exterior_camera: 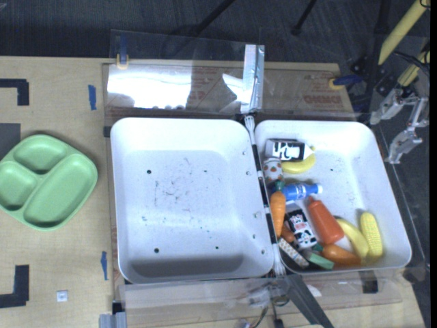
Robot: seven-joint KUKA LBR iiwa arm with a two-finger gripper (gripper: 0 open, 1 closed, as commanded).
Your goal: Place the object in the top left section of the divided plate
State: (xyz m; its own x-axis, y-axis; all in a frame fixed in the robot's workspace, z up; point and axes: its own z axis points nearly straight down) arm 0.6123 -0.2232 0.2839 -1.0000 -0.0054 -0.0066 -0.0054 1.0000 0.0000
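Toys fill the right bin (pixel 341 139): banana (pixel 300 164), carrot (pixel 278 209), corn (pixel 371 232). Green divided plate (pixel 46 181) rests on the surface, left of the left bin (pixel 184 197). Hand (pixel 404 132) hangs beyond the right bin; its state cannot be told.

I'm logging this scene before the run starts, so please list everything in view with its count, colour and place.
Divided plate: 1, light green, on the wooden bench left of the bins.
Left bin: 1, white, middle of the bench.
Right bin: 1, white, beside it on the right, holding the toys.
Banana: 1, yellow, upper part of the right bin.
Black box: 1, black with white print, touching the banana.
Bottle: 1, blue with white cap, middle of the right bin.
Carrot: 1, orange, along the right bin's left wall.
Corn cob: 1, yellow, lower right of the right bin.
Orange bottle-like toy: 1, orange-red, centre of the pile.
Clear panel: 1, transparent, behind the bins.
Gripper: 1, pale grey, past the right bin's upper right corner.
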